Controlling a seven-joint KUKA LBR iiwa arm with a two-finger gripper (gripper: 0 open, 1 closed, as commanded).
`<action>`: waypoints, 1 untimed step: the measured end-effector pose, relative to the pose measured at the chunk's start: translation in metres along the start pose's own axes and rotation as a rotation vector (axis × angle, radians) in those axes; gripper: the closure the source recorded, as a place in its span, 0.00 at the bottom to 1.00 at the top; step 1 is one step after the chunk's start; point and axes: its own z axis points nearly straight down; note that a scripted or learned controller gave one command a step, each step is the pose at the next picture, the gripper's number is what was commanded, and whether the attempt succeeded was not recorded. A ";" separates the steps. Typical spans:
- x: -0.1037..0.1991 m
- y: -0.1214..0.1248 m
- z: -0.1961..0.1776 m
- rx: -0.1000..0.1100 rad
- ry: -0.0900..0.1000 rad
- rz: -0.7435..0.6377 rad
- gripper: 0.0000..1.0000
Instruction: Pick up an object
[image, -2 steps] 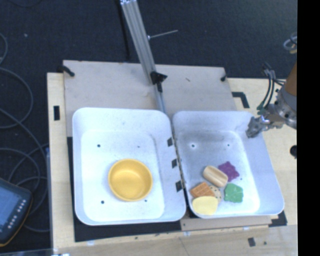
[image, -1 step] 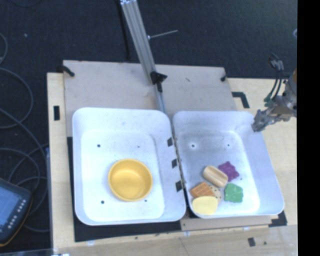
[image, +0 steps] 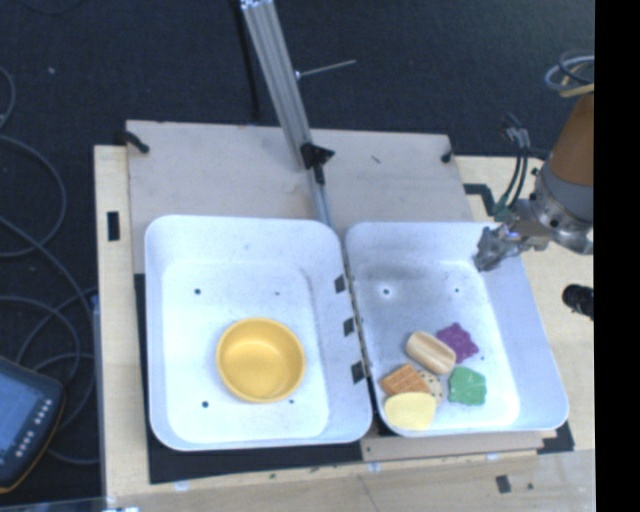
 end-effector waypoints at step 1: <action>0.047 -0.004 0.010 0.001 0.000 0.001 1.00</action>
